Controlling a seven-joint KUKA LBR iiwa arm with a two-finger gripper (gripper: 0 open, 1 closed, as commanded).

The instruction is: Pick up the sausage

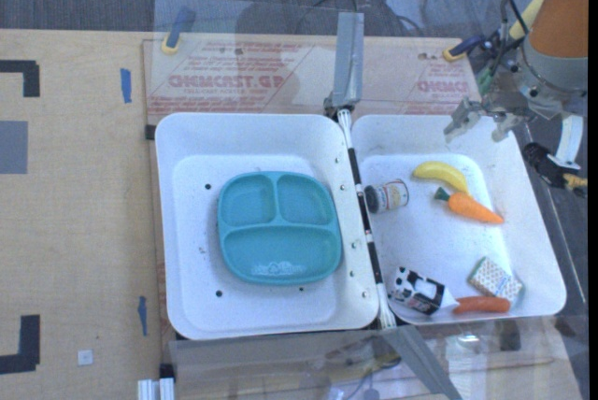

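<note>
The sausage (482, 304), a short reddish-orange link, lies at the near right corner of the right bin (540, 230). It rests between a black-and-white carton (417, 292) and a small patterned block (494, 278). My gripper (482, 123) hangs over the far edge of that bin, well away from the sausage. Its two fingers are spread open and hold nothing. The grey wrist with the orange band rises behind it at the upper right.
A yellow banana (441, 173), an orange carrot (470, 207) and a small tin (388, 196) on its side lie in the right bin's far half. The left bin (177, 202) holds a teal divided plate (278, 227). A metal rail (348, 62) stands behind the divide.
</note>
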